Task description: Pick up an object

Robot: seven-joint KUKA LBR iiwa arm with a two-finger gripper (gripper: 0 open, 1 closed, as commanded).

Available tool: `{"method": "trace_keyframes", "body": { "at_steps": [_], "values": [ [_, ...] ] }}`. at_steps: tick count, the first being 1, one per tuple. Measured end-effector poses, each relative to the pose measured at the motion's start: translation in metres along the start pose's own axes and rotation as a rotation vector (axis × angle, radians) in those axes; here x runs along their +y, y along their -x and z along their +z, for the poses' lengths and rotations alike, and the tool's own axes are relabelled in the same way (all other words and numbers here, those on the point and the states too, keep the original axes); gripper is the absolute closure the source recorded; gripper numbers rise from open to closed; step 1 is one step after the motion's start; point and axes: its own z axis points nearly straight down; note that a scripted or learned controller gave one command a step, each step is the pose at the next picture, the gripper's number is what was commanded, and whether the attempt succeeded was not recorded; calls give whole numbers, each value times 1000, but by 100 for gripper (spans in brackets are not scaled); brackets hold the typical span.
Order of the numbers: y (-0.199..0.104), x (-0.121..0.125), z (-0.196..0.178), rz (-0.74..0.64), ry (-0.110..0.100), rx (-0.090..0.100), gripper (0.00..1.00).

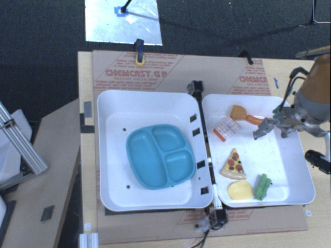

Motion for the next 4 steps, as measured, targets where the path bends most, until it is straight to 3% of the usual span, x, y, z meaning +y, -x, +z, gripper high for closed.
{"method": "trace_keyframes", "body": {
  "at_steps": [1,3,4],
  "values": [
    [0,3,-7,-3,12,-2,0],
    [0,10,106,0,9,-2,0],
    [0,11,93,0,14,-4,100]
  ]
}}
